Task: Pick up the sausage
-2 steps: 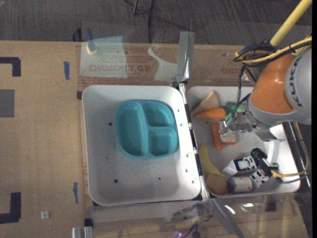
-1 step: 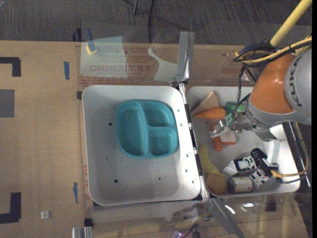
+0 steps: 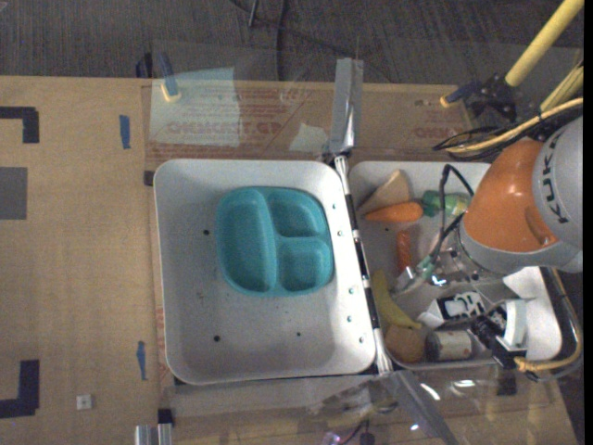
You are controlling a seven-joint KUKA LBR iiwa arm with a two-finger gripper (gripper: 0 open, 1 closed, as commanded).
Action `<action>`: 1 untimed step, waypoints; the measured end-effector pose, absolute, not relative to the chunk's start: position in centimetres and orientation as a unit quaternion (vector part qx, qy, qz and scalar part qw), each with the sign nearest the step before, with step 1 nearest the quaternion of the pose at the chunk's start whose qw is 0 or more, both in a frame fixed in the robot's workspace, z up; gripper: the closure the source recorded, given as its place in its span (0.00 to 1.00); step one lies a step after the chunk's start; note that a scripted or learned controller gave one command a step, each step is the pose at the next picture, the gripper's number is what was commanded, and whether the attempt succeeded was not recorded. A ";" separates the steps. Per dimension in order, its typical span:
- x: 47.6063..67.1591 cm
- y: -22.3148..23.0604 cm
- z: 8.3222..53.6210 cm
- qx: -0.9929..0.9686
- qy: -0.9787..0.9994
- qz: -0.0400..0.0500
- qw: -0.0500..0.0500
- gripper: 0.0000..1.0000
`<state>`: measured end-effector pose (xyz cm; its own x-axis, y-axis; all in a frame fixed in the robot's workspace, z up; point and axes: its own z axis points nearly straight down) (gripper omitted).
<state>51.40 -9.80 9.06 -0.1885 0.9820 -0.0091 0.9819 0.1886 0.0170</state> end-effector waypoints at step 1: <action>50.1 -2.2 18.5 0.609 0.793 0.000 0.001 0.00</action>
<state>50.12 -2.21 18.47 -0.2582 0.9661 -0.0003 0.9661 0.2582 0.0013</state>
